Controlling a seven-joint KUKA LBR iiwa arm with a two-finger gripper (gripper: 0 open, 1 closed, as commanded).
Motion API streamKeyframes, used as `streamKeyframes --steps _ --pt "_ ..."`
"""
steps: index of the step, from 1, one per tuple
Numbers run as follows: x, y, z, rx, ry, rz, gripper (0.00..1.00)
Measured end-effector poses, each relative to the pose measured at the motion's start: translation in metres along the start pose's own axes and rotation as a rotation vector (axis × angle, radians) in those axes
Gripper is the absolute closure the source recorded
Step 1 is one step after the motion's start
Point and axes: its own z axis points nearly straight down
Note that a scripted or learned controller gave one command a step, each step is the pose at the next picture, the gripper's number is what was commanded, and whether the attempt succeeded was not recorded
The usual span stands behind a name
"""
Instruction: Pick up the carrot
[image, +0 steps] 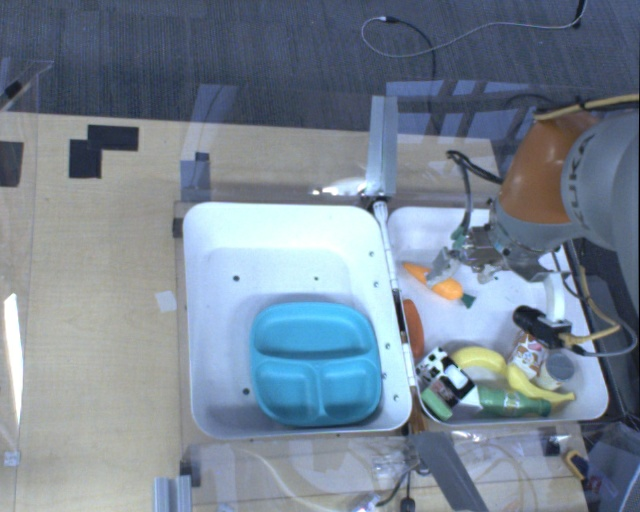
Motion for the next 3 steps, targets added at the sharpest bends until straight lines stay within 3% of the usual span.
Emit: streamKeyframes --steps 1,2,3 --pt "-0.001 0.008 0.037 -0.01 -0.002 -0.15 0.0" --pt "0.0 0.011 0.025 -0.017 -0.001 -0.151 1.0" --pt "0.063 0.071 -0.139 -0.008 -0.002 -0.202 1.0"
